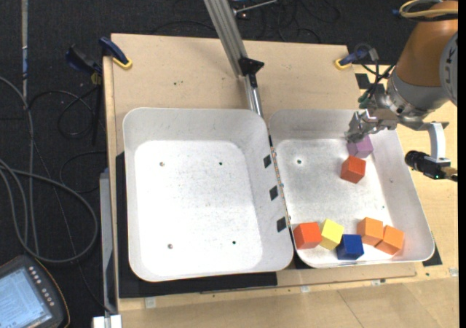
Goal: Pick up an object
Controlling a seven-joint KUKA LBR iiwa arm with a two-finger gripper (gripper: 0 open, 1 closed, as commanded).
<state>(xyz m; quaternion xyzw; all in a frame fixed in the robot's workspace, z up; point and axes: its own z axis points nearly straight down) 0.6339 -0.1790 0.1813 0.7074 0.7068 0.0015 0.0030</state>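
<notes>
**Lilac cube under the claw in the right bin**

Lilac and small, the plastic cube sits at the far side of your shallow white right-hand bin, directly beneath the two-finger gripper. You cannot tell from this view whether the claw grips it.

Just in front of it you see an orange cube, close but apart. Along the near wall lie a red-orange cube, a yellow cube, a blue cube and two more orange cubes touching each other.

Your left-hand white bin sits alongside on the wooden bench.
</notes>
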